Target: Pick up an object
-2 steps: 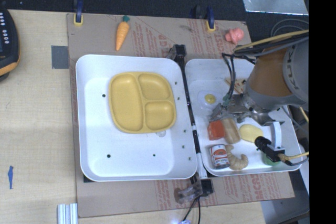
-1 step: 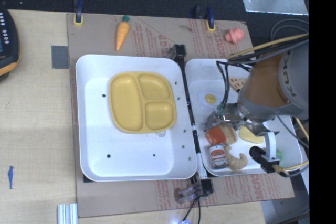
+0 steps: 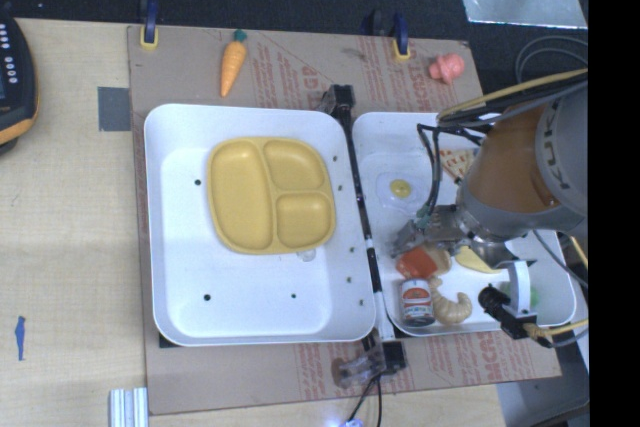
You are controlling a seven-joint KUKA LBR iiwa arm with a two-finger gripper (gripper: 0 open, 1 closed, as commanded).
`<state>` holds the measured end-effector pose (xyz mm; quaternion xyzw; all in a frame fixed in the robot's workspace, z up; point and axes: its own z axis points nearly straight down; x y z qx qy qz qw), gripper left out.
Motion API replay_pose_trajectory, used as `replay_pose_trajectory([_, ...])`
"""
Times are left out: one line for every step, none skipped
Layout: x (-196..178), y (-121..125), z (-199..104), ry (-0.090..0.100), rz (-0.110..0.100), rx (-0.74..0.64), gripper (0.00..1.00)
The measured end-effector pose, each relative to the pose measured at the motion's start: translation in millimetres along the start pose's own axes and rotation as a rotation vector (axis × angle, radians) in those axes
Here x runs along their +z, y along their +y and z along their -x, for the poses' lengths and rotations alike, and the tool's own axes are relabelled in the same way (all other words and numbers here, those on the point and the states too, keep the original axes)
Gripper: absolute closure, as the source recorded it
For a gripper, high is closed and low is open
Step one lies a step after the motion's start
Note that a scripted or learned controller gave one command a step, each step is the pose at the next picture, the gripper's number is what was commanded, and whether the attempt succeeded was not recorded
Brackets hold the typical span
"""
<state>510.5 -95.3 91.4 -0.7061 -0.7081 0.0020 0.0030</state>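
— Several objects crowd the right bin (image 3: pixel 372 143); which is nearest the gripper (image 3: pixel 428 233)?
— Red tomato (image 3: pixel 416 263), just below it, beside the jar (image 3: pixel 417 302).
— Finger state?
— Cannot tell; too blurred.

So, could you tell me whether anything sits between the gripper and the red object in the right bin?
Nothing visible does. The gripper is low in the right bin, right beside the red object. The small jar and the croissant lie beyond it, nearer the front wall.
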Motion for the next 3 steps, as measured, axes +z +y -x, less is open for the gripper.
replay_pose_trajectory([0.3,-34.4,2.8,0.001,-0.001,-0.001,0.0])
replay_pose_trajectory([-9.9,-33.0,4.1,-0.001,0.002,-0.001,1.0])
replay_pose_trajectory([-106.4,19.7,-23.7,-0.002,0.017,-0.006,1.0])
